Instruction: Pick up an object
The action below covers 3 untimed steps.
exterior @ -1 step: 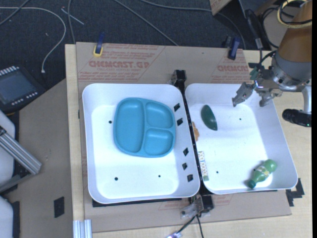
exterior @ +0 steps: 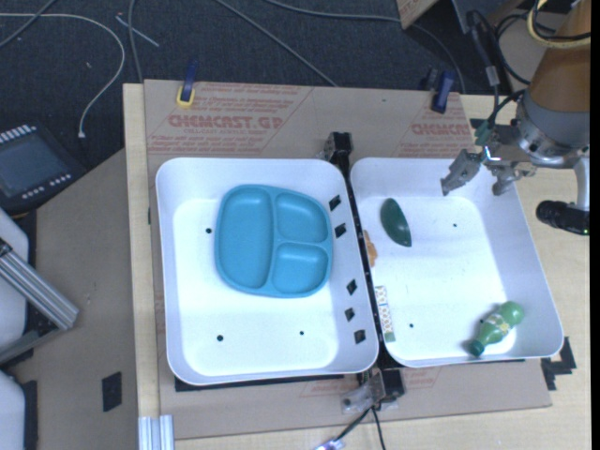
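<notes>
cardboard sheet (exterior: pixel 281 111), clamps (blue) (exterior: pixel 187 90), cables (exterior: pixel 112 26)

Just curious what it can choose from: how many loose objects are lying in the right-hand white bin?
2: a dark green oval object near the bin's upper left, and a small green bottle in its lower right corner.

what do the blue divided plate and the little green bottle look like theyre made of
Blue divided plate: likely moulded plastic, with a smooth, even matte colour and soft rounded compartment ridges. Green bottle: probably plastic too, glossy, with light glints on its body; too small to be sure.
</notes>
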Each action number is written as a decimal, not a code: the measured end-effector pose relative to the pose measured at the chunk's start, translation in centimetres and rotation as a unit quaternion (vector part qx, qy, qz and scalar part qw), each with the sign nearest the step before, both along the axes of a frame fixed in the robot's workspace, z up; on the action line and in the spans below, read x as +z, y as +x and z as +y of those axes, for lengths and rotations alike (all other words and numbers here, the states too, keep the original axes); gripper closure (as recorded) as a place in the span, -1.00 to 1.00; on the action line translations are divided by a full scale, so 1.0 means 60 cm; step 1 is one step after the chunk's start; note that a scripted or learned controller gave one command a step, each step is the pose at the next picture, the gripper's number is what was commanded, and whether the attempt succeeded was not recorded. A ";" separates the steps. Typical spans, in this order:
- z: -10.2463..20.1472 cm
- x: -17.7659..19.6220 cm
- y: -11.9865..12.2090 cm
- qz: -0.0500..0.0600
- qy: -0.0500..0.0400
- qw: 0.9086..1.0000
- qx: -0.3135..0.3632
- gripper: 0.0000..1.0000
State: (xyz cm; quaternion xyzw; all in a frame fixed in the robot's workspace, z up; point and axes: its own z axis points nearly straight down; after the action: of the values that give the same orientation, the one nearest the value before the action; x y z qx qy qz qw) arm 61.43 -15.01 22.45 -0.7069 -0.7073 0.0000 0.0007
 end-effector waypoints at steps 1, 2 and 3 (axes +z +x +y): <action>-0.012 -0.100 -0.004 0.003 0.001 1.000 -0.001 -1.00; -0.009 -0.171 -0.009 0.003 0.001 1.000 0.000 -1.00; -0.008 -0.236 -0.009 0.002 0.000 1.000 0.000 -1.00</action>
State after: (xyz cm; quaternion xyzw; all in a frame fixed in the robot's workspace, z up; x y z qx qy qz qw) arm 60.87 -15.47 8.32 -0.7070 -0.7072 0.0009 0.0022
